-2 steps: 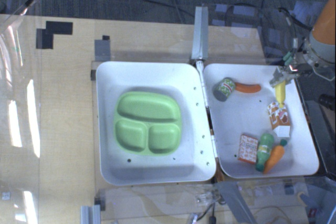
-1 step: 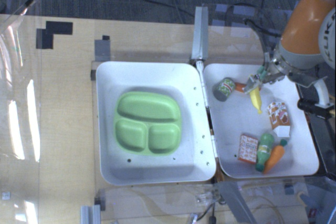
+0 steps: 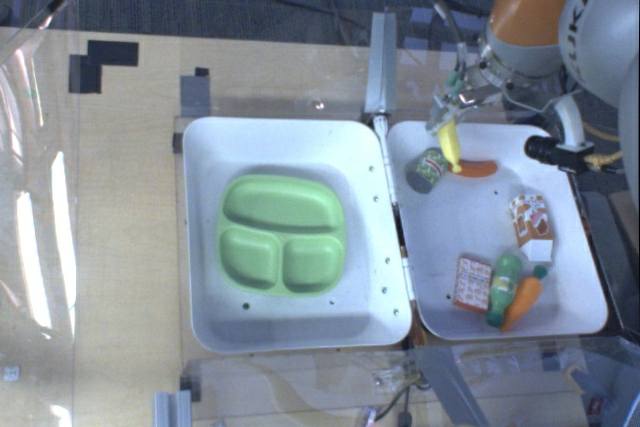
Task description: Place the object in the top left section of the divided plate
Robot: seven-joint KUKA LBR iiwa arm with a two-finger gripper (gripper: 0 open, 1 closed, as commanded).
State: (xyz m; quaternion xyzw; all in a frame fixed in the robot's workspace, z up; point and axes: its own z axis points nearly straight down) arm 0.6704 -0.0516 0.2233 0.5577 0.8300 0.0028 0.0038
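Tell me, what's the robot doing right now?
End effector above right bin's far edge, yellow banana between its fingers. Green divided plate waiting in left bin. Path looks clear.

A pale wooden desk (image 3: 120, 215) seen from above carries two shallow white bins touching side by side. The left bin (image 3: 200, 215) sits near the desk's middle; the right bin (image 3: 580, 305) reaches toward its right edge. Black tape pieces (image 3: 100, 63) mark the desk's far left corner.
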